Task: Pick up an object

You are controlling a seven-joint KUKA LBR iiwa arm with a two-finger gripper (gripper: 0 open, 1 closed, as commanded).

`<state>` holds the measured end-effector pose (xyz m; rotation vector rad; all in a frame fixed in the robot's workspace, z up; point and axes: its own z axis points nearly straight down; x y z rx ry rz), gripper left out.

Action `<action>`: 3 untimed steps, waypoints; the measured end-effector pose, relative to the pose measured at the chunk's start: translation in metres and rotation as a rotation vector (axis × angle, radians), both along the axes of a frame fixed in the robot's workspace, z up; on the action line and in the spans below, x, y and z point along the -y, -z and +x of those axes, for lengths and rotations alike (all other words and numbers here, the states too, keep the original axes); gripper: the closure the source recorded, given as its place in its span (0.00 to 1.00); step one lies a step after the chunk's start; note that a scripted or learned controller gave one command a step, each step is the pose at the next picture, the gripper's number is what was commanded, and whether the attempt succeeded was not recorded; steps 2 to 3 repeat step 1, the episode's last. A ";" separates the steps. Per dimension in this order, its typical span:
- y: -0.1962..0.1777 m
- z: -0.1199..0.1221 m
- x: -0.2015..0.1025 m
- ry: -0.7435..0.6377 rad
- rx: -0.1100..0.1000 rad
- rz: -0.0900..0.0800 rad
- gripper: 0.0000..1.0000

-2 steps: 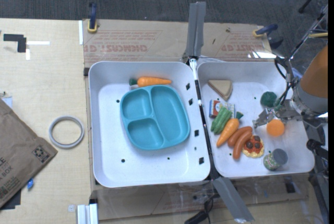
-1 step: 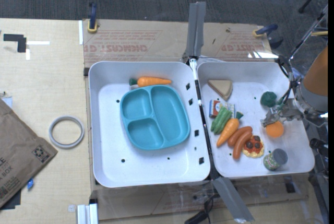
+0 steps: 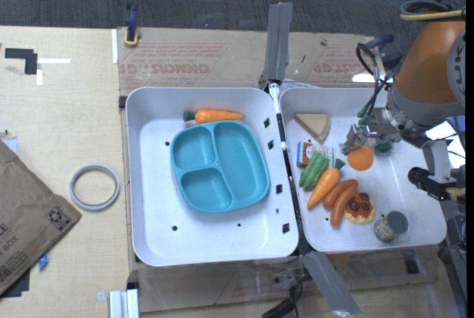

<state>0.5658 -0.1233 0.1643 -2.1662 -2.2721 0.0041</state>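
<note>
Arm: grey with the orange band, coming in from the right over the right bin.
Gripper: sitting right on top of the orange ball – honestly can't tell how it's set from this angle.
Orange ball: right bin, just beside the hot dog and the carrot.
Other stuff in there: bread slice, green pepper, small pizza, a can.
Left bin: teal divided plate with another carrot just behind it.
Bench: tape roll off to the left.
</note>
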 end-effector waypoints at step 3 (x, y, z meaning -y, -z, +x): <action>-0.036 0.044 -0.055 0.090 -0.001 -0.002 1.00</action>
